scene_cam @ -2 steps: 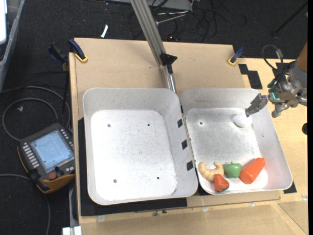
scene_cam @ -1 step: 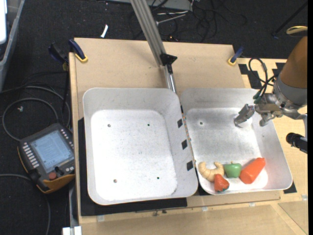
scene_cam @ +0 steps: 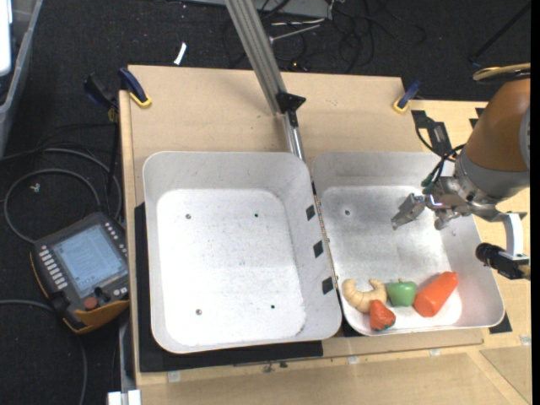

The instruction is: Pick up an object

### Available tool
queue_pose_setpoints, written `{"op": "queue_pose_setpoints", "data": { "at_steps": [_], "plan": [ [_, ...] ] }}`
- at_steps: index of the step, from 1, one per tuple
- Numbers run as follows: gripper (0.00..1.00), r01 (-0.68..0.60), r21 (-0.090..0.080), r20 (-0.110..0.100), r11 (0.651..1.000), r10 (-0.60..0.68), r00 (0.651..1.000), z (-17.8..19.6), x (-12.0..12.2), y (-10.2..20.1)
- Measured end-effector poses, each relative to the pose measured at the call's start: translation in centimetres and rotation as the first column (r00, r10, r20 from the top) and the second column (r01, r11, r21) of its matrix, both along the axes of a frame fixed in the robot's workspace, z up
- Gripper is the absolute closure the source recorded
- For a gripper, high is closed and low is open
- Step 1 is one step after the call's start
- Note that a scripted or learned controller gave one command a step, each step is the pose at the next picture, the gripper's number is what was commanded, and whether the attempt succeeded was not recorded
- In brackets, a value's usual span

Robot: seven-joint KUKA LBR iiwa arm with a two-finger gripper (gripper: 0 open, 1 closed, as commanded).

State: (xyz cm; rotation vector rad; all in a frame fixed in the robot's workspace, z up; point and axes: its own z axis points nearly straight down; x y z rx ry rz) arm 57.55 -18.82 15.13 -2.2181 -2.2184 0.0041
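The desk point(scene_cam: 253, 99) is a pale wooden board carrying two shallow white bins side by side. The left bin point(scene_cam: 169, 175) is the bigger-looking of the two, with a speckled floor. The right bin point(scene_cam: 354, 171) holds a small heap of things along its near edge, toward the front right corner.

The arm point(scene_cam: 502, 142) reaches in from the right, grey with an orange band, and its wrist hangs over the right bin's far right part. The claw point(scene_cam: 426, 212) sits above the bin floor, well apart from the heap, its two fingers spread apart with nothing between them.

Of the things in the heap, the orange carrot-shaped piece point(scene_cam: 436, 294) is the largest and lies farthest right, tilted. Just left of it is a green pepper-like piece point(scene_cam: 402, 292). A curved cream piece point(scene_cam: 363, 294) lies at the left end, touching the green one. A small red piece point(scene_cam: 381, 314) rests in front, nearest the rim.

On the floor to the left of the desk lies a handheld control pad point(scene_cam: 80, 264) with a screen.
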Motion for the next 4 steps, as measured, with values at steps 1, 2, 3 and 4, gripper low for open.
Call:
{"op": "queue_pose_setpoints", "data": {
  "at_steps": [1, 2, 3, 4],
  "plan": [
    [0.0, 0.001, 0.0, 0.0, 1.0, -0.001, 1.0, -5.4, -0.1, 0.1],
    [1.0, 0.001, -0.002, 0.006, 1.0, -0.001, 1.0, -4.0, 0.1, 0.0],
    [1.0, -0.002, -0.004, 0.012, 1.0, 0.002, 1.0, 2.4, 0.3, 0.1],
    [1.0, -0.003, -0.004, 0.011, 1.0, 0.003, 1.0, 6.7, 0.3, 0.1]
  ]
}}
